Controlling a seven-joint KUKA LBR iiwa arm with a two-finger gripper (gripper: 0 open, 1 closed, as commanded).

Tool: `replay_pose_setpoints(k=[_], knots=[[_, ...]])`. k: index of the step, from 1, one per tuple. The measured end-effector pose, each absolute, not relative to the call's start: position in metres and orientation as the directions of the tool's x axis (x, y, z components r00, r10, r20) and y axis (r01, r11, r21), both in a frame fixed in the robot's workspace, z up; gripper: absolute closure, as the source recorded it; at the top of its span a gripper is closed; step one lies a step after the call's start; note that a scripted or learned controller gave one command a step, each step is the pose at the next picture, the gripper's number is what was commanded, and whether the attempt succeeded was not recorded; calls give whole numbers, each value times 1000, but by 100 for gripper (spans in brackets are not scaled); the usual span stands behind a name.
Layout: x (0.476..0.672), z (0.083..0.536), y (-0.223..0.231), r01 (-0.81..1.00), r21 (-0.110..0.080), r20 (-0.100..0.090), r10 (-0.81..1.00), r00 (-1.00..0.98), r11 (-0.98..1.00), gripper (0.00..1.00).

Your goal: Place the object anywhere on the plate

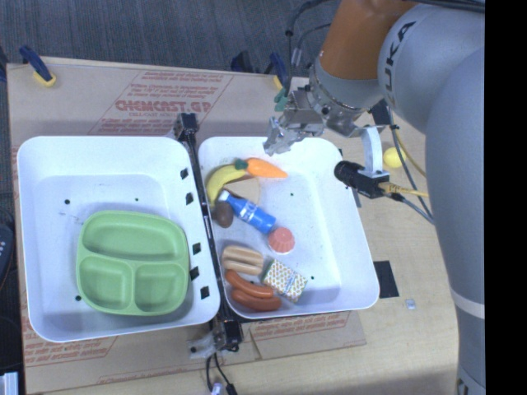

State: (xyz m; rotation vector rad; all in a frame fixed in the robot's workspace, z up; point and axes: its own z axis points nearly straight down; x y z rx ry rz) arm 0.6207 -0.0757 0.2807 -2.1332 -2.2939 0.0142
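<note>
claw (278,141): grip state cannot tell, over right bin's far rim | carrot (266,169): long axis left-right, tip pointing right

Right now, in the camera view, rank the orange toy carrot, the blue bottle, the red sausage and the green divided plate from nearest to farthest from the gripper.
From the gripper:
1. Orange toy carrot, right bin's far end, just below it.
2. Blue bottle, mid right bin.
3. Red sausage, right bin's near edge.
4. Green divided plate, left bin.

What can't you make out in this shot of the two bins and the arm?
- Gripper: blurred; its finger state is unreadable in the camera view.
- Banana: lower end hidden under the blue bottle.
- Sausage: partly covered by the checkered box.
- Box print: too small to read.
</note>
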Motion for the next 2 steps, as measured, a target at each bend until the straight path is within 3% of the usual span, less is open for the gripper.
replay_pose_setpoints(k=[1,2], knots=[[565,242,-40,1000,-6,0,1000,30,-30,100],[565,252,-40,1000,-8,0,1000,24,-24,100]])
